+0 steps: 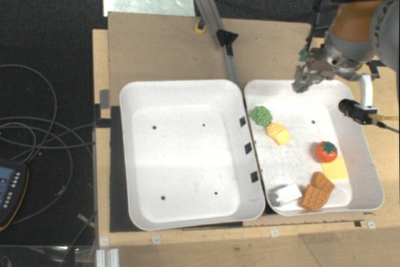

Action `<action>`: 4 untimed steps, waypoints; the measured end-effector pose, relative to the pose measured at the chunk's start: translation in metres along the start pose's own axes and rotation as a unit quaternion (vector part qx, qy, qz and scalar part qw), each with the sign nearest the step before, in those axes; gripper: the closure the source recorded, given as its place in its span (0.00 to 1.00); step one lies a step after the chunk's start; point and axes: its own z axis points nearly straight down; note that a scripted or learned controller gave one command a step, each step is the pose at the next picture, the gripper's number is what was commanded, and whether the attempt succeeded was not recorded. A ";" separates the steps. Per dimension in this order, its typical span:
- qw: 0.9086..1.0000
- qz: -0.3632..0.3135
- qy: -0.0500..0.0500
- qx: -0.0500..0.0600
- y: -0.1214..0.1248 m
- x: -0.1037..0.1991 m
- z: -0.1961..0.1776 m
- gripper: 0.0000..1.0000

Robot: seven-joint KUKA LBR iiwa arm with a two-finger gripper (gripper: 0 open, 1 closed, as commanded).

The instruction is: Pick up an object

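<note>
Bench w/ two white bins; right bin (369, 194) has toys. Nearest target: green broccoli (261, 115), bin's 10 o'clock; likely light, stiff plastic, bumpy, pinch across crown. Yellow piece (279, 133) at its 5. Gripper (304, 82) at 1 o'clock, holds nothing; opening unclear.

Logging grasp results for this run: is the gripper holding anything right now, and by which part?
Nothing is held. The gripper hangs over the far edge of the right bin, with no object between its fingers.

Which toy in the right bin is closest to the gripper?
The green broccoli-like toy, at the bin's upper left; the gripper hangs nearer it than the others.
</note>
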 end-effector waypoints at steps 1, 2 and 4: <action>1.000 -0.001 0.000 0.001 0.001 0.000 -0.019 1.00; 1.000 -0.003 0.001 0.004 -0.004 0.049 -0.009 1.00; 1.000 -0.003 0.002 0.003 -0.015 0.161 -0.021 1.00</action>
